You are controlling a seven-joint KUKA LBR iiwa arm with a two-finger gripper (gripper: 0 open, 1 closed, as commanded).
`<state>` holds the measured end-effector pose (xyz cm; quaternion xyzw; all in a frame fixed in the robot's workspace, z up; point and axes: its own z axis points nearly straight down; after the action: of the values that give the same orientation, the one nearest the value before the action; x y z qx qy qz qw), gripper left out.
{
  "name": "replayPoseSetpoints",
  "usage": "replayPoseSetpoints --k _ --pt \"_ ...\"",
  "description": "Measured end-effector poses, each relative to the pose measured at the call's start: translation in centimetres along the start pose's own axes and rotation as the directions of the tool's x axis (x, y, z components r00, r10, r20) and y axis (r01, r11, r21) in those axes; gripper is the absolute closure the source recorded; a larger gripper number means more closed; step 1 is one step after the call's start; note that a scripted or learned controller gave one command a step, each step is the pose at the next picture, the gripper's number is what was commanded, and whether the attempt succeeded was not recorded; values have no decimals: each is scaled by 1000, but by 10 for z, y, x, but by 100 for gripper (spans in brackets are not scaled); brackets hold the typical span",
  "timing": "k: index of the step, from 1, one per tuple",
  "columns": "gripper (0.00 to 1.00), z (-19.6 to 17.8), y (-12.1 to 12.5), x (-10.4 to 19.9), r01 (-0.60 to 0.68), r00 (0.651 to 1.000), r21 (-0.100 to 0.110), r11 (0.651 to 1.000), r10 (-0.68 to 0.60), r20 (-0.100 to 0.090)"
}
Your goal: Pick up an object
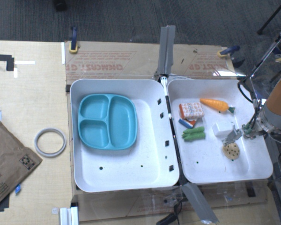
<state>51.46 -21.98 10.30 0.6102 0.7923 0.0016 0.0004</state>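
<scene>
Camera view puts our tool (234,136) low in the right bin (253,175); we cannot tell its state, and nothing shows in its grip — the pick is not yet done; a white block (221,128) lies just beside it, a cookie (231,150) just below, a carrot (215,105) farther off.

Upside-down red print, seemingly "CHEMCAT", on cardboard sheet (113,60), partial "BOX" on brown box (7,161)
</scene>
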Motion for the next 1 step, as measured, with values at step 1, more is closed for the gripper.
replayPoseSetpoints --k 1 --pt "0 13 -20 37 -123 992 6 992 123 0"
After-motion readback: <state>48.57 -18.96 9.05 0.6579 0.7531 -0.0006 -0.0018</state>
